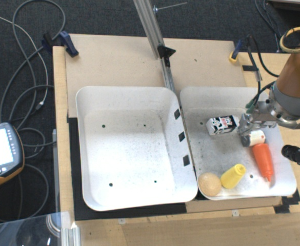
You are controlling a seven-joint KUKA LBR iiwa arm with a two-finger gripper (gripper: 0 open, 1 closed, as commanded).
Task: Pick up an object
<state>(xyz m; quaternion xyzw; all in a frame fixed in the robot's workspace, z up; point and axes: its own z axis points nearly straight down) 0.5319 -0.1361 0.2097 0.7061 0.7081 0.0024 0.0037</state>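
Your likeliest target is the black-and-white carton (222,124), lying on its side on the floor of the right bin (211,99), in the half nearer the arm. The hand (250,128) sits low just beside it, on the carton's right, and nearly over the white cap of the orange carrot-shaped bottle (263,158). You can't tell from this slanted view whether the hand is wide or narrow, and nothing shows between its parts, so treat it as not holding anything.

To do this step well, I would settle on one thing before you close — the carton and the bottle cap lie close together, and a grasp centred between them may pinch neither. For the carton, shift toward the left so the hand straddles its short width, then come straight down. It looks light and boxy, so it will probably slide if nudged from one side only.

The right bin also holds a yellow bottle (233,176) near the front rim, tilted, with a tan round ball (209,184) touching or just beside it at the front corner. The carrot-shaped bottle lies pointing toward that front edge, near the yellow one but apart.

The left bin (91,99) shows bare white floor with dark specks — both bins rest side by side on the counter (114,60).
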